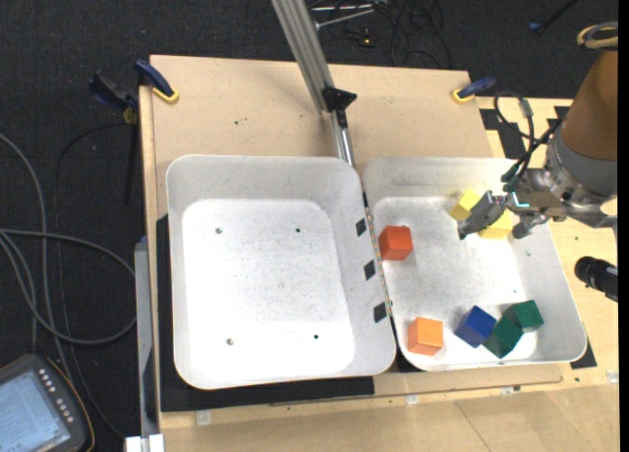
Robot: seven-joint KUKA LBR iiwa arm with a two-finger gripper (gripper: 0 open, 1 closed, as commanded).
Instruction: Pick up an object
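My gripper (498, 218) hangs over the upper right part of the right bin (550, 342), its fingers spread open. A yellow block (499, 230) lies low between the two fingers, and whether they touch it is unclear. A second yellow block (466, 204) sits just left of the left finger. Further left lies a red-orange block (395, 242). Along the bin's front edge are an orange block (426, 334), a blue block (478, 325) and two green blocks (505, 335) (529, 314) packed close together.
The left bin (182, 273) stands beside the right one, with a raised divider edge between them. A metal pole (305, 37) slants in from the top to the bins' back edge. Clamps and cables sit at the bench corners.
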